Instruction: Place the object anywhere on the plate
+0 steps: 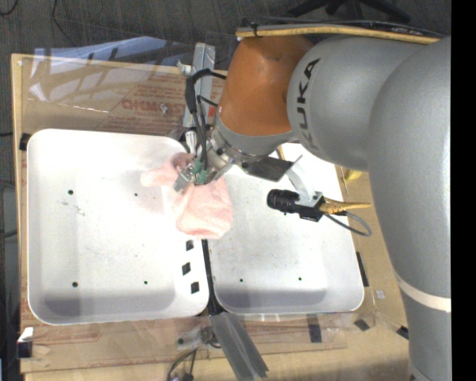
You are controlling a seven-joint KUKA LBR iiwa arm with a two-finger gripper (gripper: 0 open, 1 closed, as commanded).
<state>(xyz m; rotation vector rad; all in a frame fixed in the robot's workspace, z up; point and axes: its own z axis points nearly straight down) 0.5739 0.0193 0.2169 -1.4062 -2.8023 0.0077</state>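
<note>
So the arm [333, 78] is reaching in over the divide between the two white bins, and the gripper [198, 171] is hanging right at the top of a pink floppy thing [202, 209] that looks like a cloth or soft toy. The pink object is draping down across the seam, partly in the left bin [79, 236] and partly touching the edge of the right bin [301, 276]. The fingers look like they're pinching its upper edge, closed tight on it, though it's blurry there and I can't be fully sure it's a real grip rather than just resting against it.

Honestly I'm not seeing anything that reads clearly as a plate here, so where it's supposed to land is a guess on my part.

What could go wrong: the grip seems to be catching just a corner of soft material, so it's probably going to slip out the moment the arm swings. Also the dangling bottom could be snagging on the ridge between the bins and getting pulled loose.

Other stuff around: a black cylindrical fitting [289, 202] with a yellowish cable [349, 209] is sticking out below the wrist over the right bin, and some loose cables [194, 94] are running near the wrist. The big grey arm body is blocking a lot of the right bin
</note>
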